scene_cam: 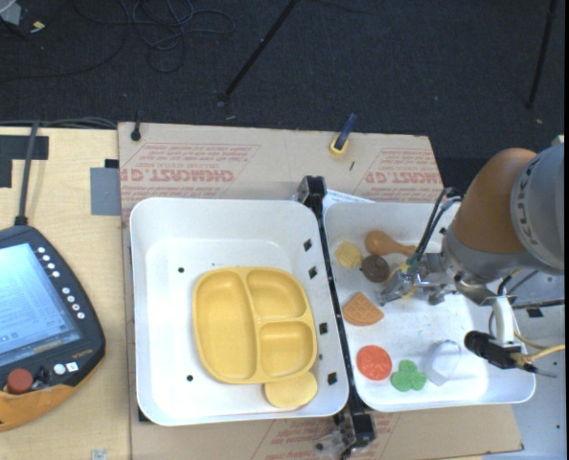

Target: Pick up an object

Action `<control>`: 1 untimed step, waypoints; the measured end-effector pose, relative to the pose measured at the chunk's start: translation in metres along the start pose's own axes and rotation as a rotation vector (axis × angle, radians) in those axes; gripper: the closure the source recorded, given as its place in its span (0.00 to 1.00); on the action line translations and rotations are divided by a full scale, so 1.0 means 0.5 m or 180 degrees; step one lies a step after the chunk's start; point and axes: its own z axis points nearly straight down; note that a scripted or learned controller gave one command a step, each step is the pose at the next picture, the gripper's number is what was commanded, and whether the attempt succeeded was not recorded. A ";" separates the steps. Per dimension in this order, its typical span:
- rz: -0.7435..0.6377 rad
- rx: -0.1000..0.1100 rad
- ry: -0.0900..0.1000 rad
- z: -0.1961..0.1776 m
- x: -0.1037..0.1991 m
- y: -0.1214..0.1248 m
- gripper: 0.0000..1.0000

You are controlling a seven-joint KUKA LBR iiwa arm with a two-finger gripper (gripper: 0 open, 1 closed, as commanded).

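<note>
Arm [538, 214] is seen as a bulky rounded grey casing, with a wide orange band [490, 204] wrapped around the segment above the wrist. Thin dark cables are routed along the wrist. Gripper [414, 281] is made of small silvery metal parts. A black cylindrical piece with a yellow-tipped wire is attached lower down.

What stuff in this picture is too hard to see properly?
- Gripper, camera view: small and dark against the clutter, so how it stands is unclear.
- Pale yellow disc: its top is tucked under the yellow tray.
- Dark round toy: too small to identify.
</note>
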 end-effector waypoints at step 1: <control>-0.0029 -0.0031 0.0012 -0.213 0.185 -0.042 0.00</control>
